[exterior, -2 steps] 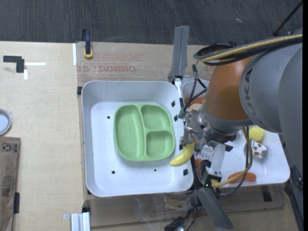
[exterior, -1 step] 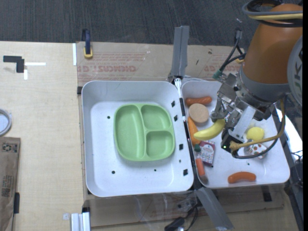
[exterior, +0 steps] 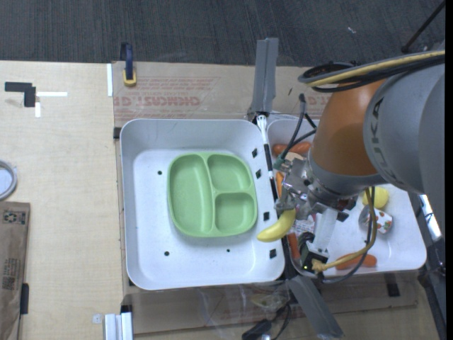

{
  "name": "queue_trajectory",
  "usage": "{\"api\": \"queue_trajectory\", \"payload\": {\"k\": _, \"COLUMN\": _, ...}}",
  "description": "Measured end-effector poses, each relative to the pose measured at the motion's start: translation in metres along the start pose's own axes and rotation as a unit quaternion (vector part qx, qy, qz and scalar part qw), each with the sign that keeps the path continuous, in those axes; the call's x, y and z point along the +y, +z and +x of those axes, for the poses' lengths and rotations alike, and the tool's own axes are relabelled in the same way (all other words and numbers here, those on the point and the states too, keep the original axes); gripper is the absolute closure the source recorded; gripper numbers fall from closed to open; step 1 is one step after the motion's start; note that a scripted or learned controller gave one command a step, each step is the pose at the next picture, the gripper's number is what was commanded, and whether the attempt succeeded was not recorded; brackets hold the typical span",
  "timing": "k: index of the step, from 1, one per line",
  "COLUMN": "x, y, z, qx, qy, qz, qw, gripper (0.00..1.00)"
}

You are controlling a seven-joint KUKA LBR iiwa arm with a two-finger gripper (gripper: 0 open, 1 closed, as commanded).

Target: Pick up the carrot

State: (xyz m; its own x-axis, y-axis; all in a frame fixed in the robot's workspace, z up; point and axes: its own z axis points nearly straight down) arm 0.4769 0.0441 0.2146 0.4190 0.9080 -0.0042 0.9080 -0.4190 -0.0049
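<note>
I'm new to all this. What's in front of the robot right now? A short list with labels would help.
Left bin: holds a green divided plate
Right bin: largely covered by the arm
Banana: at the divide between the bins, by the plate's right corner
Orange pieces: near the right bin's front edge, maybe carrot
Gripper: hidden under the wrist
</note>
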Motion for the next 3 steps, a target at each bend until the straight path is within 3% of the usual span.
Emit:
{"api": "queue_trajectory", "payload": {"k": 1, "x": 0.001, "y": -0.002, "z": -0.002, "qx": 0.000, "qy": -0.103, "qz": -0.001, "qw": 0.9947, "gripper": 1.00}}
{"api": "queue_trajectory", "payload": {"k": 2, "x": -0.007, "y": -0.002, "z": 0.015, "qx": 0.000, "qy": 0.094, "qz": -0.001, "qw": 0.9955, "gripper": 1.00}}
{"api": "queue_trajectory", "payload": {"k": 3, "x": 0.089, "y": 0.024, "z": -0.017, "qx": 0.000, "qy": -0.025, "qz": -0.001, "qw": 0.9997, "gripper": 1.00}}
